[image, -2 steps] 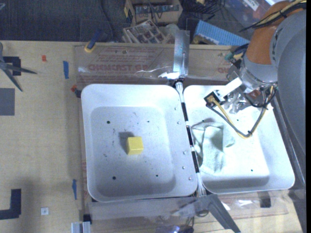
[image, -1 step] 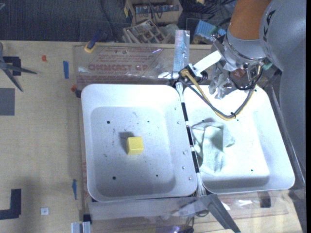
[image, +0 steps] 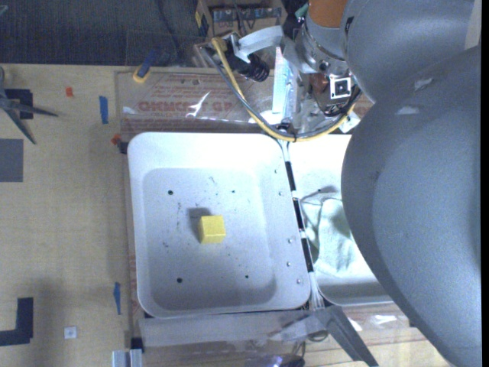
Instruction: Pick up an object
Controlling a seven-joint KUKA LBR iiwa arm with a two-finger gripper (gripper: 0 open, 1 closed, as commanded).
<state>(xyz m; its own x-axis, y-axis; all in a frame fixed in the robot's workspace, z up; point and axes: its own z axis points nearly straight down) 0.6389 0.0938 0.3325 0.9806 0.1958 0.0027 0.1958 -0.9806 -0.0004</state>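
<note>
One yellow block [image: 212,228] lay mid-floor in the left bin [image: 149,155] — the hand [image: 309,90] hung well away above the far rim, its state untellable — so a slightly off descent could miss it.

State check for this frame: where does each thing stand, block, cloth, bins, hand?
yellow block: lying loose on the left bin's floor, untouched
left bin: holds the block
right bin: holds a pale crumpled cloth, mostly under the arm
hand: raised over the bins' far edge, holding nothing visible

a block [image: 212,228] lies in the left bin [image: 153,167]; a cloth [image: 332,235] in the right bin [image: 321,147]
</note>
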